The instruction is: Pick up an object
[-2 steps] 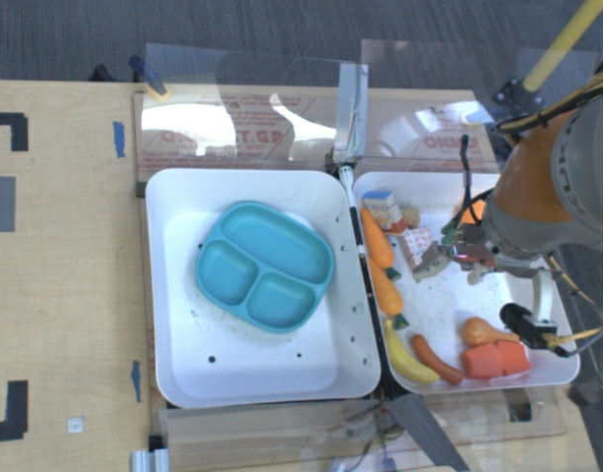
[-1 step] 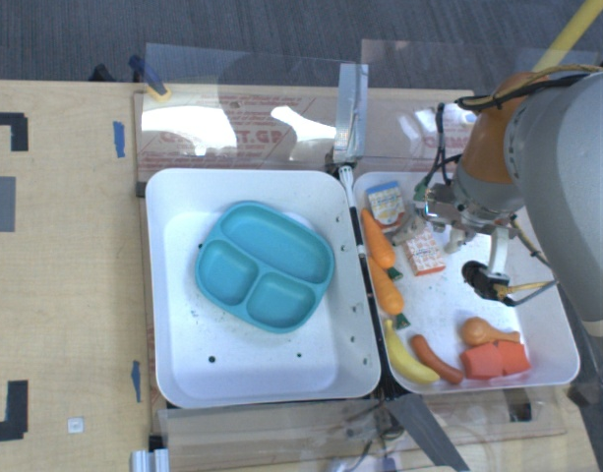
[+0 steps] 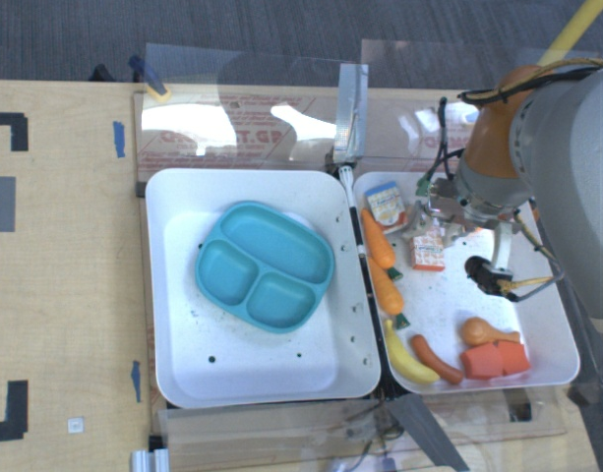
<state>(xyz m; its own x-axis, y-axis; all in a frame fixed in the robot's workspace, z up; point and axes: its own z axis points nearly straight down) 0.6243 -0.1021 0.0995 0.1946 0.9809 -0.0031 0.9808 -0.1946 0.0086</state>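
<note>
The right bin holds the loose objects. A small blue and white carton lies at its far left, and a small orange and white carton lies just right of it. Two carrots run along the left wall. A yellow banana, a red sausage-shaped piece, an orange pear-shaped piece and a red block lie along the near side. My gripper hangs low in the bin's far part, directly above the orange and white carton and beside the blue one.
The left bin holds a teal divided plate near its middle. A metal divider stands between the bins at the back. The grey arm covers the right bin's far right corner.
</note>
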